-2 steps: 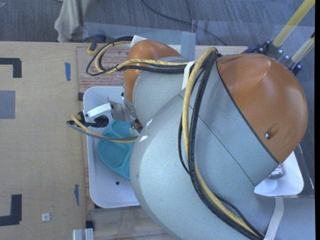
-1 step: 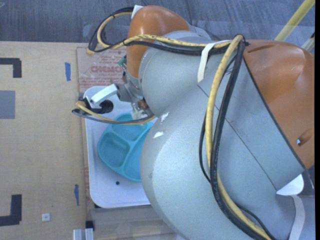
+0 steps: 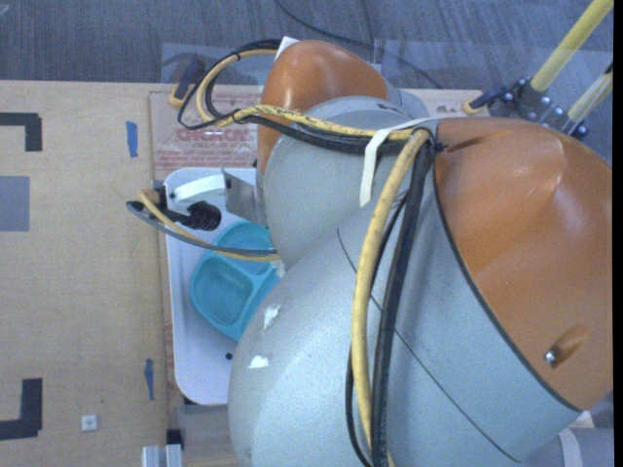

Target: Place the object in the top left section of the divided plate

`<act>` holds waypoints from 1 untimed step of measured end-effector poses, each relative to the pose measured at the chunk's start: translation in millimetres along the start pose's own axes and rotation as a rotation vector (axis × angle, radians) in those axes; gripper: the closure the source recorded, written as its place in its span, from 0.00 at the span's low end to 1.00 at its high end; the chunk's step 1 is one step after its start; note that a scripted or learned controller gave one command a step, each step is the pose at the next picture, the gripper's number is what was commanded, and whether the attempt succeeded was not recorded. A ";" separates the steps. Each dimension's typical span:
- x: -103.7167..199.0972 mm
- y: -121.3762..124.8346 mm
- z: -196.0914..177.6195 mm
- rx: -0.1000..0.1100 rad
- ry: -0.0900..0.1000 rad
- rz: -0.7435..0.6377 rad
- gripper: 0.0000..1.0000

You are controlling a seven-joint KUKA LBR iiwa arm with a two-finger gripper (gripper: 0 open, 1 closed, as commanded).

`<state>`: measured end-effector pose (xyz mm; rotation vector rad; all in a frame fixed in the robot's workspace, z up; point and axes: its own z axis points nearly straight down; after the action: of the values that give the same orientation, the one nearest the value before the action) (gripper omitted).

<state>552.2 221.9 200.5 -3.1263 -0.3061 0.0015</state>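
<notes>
The arm's grey and orange body (image 3: 409, 280) covers most of the camera view. To its left a white bin (image 3: 195, 358) shows in part. In that bin lies a light blue divided plate (image 3: 226, 295), its right side hidden under the arm. One rounded section of the plate faces me with nothing in it. The wrist end (image 3: 200, 207) reaches over the bin's upper part, just above the plate, with a black fitting and yellow cable. No loose object shows on the plate or in the visible part of the bin.
Brown cardboard (image 3: 78, 261) with blue tape marks and black corner marks lies left of the bin. Yellow and black cables (image 3: 209, 86) loop above the bin. A yellow-legged stand (image 3: 574, 37) is at the top right. Grey carpet fills the top.
</notes>
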 end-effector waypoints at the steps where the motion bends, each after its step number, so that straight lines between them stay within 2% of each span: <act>1: -34.0 -8.7 -75.0 -0.001 0.000 -0.138 1.00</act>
<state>517.3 223.8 275.5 -3.0985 -0.5205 0.0011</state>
